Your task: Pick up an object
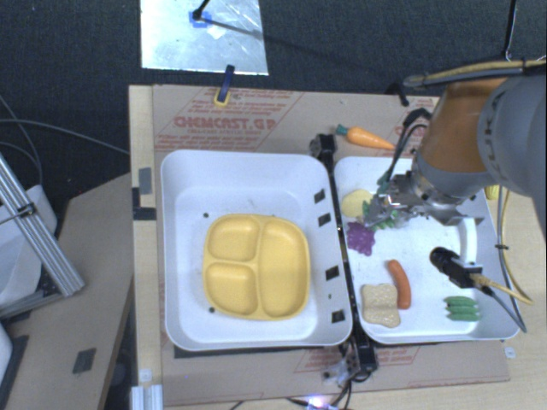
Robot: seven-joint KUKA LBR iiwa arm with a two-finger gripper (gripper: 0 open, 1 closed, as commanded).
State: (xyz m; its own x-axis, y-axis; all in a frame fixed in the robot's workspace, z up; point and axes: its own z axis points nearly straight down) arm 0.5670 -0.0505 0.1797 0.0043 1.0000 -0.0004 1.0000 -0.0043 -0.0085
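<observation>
Gripper [382, 209] above upright green toy [382, 220]

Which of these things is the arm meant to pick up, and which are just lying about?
Job, all in the right bin: grapes, sausage, bread, green beans, yellow piece, gripper.

Lying about: yellow tray in the left bin, carrot on the bench.

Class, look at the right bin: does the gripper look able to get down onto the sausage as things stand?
Probably yes. The sausage lies apart from the bread slice and grapes, uncovered, and the gripper is over the same bin.
</observation>
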